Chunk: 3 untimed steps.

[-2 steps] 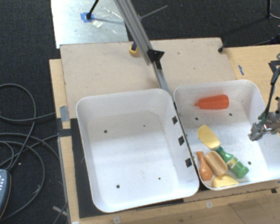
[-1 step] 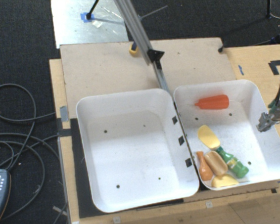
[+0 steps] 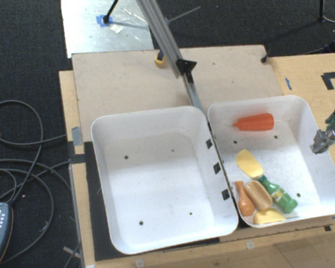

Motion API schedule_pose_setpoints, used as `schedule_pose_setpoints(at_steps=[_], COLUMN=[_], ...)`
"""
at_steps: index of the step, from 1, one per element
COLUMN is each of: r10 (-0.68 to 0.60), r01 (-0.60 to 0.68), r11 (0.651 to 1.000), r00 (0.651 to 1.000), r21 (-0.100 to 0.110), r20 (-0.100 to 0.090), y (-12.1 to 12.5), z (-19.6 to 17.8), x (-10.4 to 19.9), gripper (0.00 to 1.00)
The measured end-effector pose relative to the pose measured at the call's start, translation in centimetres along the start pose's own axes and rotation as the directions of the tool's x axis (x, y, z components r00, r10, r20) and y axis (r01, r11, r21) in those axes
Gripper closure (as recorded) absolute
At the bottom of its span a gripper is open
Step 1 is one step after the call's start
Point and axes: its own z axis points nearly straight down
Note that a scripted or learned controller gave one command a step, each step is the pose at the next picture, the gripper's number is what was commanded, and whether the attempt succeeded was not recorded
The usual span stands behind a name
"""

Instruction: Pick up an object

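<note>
Gripper (image 3: 323, 142) hovering at the right bin's (image 3: 332, 172) right rim, jaws' state impossible to tell, orange bottle (image 3: 254, 123) lying far, green bottle (image 3: 279, 196) possibly touching others near.

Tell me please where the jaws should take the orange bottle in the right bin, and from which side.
Grip the orange bottle across its wide body, coming from straight above. It lies flat on its side, alone near the far wall of the right bin, so both long sides look free.

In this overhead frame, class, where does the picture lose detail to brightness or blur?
Camera view: the left bin floor looks washed out, nearly featureless white; the gripper at the right bin's rim is soft and smeared; the orange bottle stays fairly crisp, with little shadow.
</note>
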Motion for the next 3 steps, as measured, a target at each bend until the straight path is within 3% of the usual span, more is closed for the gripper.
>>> schedule_pose_setpoints(at_steps=[3], r10=[-0.005], r01=[0.005], r11=[1.0], r00=[1.0], r21=[0.002], r20=[-0.004], y=[3.5], z=[0.2], x=[15.2], gripper=[1.0])
